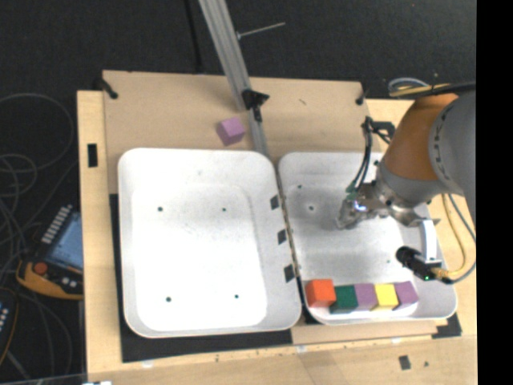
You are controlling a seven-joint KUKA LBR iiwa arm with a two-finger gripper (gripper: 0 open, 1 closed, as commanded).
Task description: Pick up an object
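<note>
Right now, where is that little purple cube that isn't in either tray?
The purple cube sits on the bare bench just beyond the left bin's far edge, beside the slanted metal rail.

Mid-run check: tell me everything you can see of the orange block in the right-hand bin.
The orange cube-shaped block looks like matte foam or painted wood, with a brighter top face and a shaded front. It rests flat in the right white bin, at the left end of a row along the bin's near wall. Its right side meets a green block; two purple blocks and a yellow one continue the row. The gripper is further back in the bin, apart from it.
</note>
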